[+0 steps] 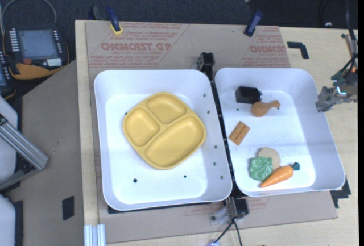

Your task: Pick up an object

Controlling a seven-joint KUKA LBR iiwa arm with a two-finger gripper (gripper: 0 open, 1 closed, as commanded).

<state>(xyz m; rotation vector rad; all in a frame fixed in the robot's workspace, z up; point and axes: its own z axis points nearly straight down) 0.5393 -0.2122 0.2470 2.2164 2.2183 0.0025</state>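
single fixed camera above the bench (85, 125), looking down slantwise, both white bins (108, 125) in frame

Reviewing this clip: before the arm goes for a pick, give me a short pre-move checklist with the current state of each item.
1. Gripper carries nothing yet: cannot tell; it sits at the right bin's outer edge, too small to read.
2. Targets present in right bin: ok; black block, chicken drumstick, waffle piece, round cracker, green leaf, carrot.
3. Isolated target available: ok; waffle piece lies apart from the rest.
4. Crowding: not ok; carrot, leaf and cracker touch or overlap, and the drumstick lies against the block.
5. Left bin: ok; yellow divided plate lies flat.
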